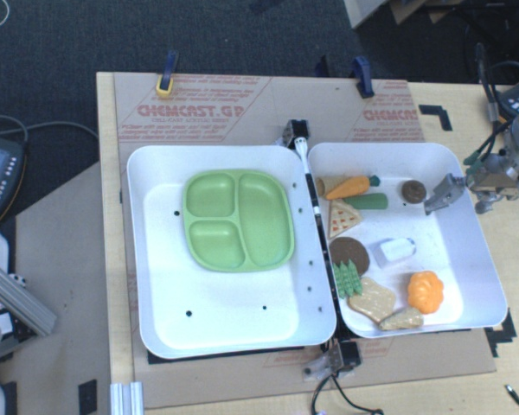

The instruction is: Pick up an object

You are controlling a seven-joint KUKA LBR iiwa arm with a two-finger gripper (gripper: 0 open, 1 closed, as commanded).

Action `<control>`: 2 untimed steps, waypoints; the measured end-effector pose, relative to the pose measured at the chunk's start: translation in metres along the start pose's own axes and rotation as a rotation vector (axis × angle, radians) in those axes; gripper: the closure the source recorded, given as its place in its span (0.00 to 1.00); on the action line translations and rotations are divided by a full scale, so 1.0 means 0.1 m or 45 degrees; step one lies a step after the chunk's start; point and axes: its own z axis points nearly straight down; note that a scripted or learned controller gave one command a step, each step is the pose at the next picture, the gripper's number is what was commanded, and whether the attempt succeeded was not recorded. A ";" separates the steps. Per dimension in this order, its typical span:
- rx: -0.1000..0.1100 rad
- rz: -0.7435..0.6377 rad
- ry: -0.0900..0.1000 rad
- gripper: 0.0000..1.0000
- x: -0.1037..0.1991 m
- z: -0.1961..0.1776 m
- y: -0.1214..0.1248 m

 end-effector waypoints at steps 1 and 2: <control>-0.017 -0.004 -0.004 0.00 0.00 -0.07 0.03; -0.008 -0.003 0.000 0.00 -0.06 0.53 0.00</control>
